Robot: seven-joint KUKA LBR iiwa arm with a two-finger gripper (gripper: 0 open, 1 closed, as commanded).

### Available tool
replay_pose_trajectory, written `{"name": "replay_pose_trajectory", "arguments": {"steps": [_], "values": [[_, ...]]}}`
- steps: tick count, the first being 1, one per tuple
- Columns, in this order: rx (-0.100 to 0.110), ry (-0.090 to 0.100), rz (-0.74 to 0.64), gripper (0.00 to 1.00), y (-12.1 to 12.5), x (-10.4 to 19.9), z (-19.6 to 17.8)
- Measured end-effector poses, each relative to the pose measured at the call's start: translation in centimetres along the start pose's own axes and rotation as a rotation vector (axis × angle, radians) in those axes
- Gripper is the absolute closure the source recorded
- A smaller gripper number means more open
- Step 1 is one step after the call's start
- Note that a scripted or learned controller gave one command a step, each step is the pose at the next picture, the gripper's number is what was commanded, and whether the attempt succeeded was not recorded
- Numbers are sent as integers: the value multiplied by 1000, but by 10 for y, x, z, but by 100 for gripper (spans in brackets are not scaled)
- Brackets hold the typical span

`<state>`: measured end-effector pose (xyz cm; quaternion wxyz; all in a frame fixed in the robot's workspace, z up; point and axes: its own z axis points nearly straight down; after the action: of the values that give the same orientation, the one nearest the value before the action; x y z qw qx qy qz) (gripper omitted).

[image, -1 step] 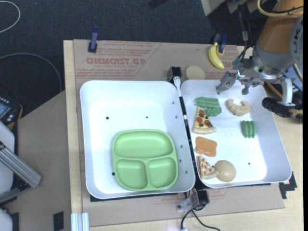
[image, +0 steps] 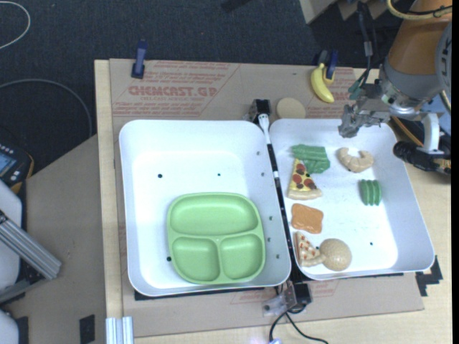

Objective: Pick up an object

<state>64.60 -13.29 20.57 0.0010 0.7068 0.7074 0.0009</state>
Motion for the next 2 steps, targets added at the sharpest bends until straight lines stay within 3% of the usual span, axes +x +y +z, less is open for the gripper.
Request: {"name": "replay_pose_trajectory", "arguments": {"steps": [1,2], "values": [[13,5,-4,100,-89,72,22],[10,4,-3,100,-143,121,21]]}}
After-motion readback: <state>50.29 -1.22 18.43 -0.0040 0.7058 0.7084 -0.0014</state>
